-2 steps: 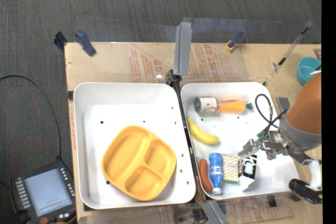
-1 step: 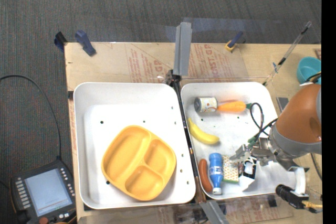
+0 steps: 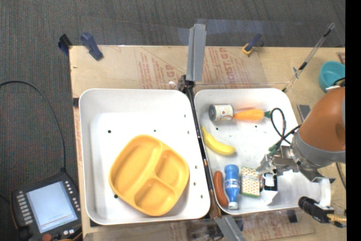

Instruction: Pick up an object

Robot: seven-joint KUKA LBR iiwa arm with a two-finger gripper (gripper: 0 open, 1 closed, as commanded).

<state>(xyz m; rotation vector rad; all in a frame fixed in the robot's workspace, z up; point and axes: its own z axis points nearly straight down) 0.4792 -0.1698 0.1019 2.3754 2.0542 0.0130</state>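
Note:
The right bin (image 3: pixel 248 90) holds several objects. A small can (image 3: pixel 221 112) lies beside an orange carrot (image 3: pixel 249 115) at the back. In the middle lies a yellow banana (image 3: pixel 217 144). At the front a red sausage (image 3: pixel 220 189), a blue bottle (image 3: pixel 231 179) and a small patterned packet (image 3: pixel 250 183) lie side by side. My gripper (image 3: pixel 269 176) hangs low over the bin's front right part, just right of the packet. Nothing is visibly held in it.
The left bin (image 3: pixel 96 121) holds a yellow divided plate (image 3: pixel 149 175). A black cable loop (image 3: pixel 277 121) arches over the right bin behind the gripper. A grey upright post (image 3: pixel 196 53) stands behind the two bins. A teal cup (image 3: pixel 333 73) sits at far right.

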